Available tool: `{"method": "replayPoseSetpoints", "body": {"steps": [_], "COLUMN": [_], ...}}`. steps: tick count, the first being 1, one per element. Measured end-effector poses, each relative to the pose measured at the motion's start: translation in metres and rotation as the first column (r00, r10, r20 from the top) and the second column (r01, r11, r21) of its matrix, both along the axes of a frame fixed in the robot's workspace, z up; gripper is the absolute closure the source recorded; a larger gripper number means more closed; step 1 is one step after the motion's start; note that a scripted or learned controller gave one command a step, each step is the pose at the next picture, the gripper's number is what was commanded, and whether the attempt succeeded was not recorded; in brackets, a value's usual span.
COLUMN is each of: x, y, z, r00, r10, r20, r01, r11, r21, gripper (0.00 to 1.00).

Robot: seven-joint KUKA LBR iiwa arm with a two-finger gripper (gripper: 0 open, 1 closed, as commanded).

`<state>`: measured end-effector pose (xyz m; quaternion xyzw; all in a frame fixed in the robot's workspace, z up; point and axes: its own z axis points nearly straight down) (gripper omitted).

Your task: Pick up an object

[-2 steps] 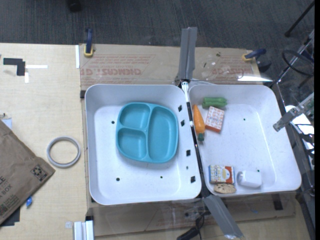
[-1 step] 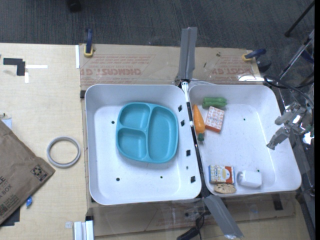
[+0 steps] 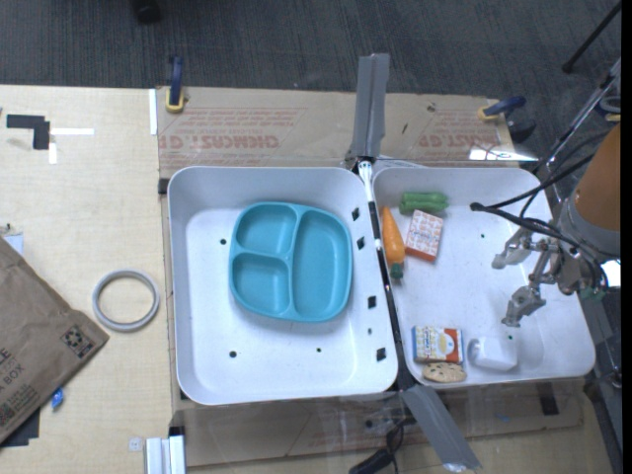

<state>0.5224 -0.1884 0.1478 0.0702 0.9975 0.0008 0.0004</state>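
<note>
My gripper (image 3: 507,289) reaches in from the right over the right bin (image 3: 464,191), open, with only the white bin floor between its fingers. A small white object (image 3: 491,355) lies just below it near the bin's front edge. Left of that sits a small snack packet with a cookie picture (image 3: 437,348). Along the bin's left side lie an orange carrot (image 3: 393,238), a green vegetable (image 3: 423,201) and a red-and-white box (image 3: 424,235). The left bin (image 3: 197,363) holds a teal divided plate (image 3: 292,262).
A tape ring (image 3: 125,298) and a brown cardboard box (image 3: 35,344) lie on the bench left of the bins. A grey upright divider (image 3: 371,107) stands behind the bins' shared wall. Black cables (image 3: 513,205) run from the arm over the right bin's back right.
</note>
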Motion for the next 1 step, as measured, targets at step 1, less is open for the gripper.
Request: {"method": "replayPoseSetpoints", "body": {"steps": [1], "x": [0.0265], "y": [0.0889], "z": [-0.0358], "r00": [0.999], "r10": [-0.048], "r20": [0.0], "r01": [0.048], "r11": [0.999], "r21": [0.0], "gripper": [0.0]}}
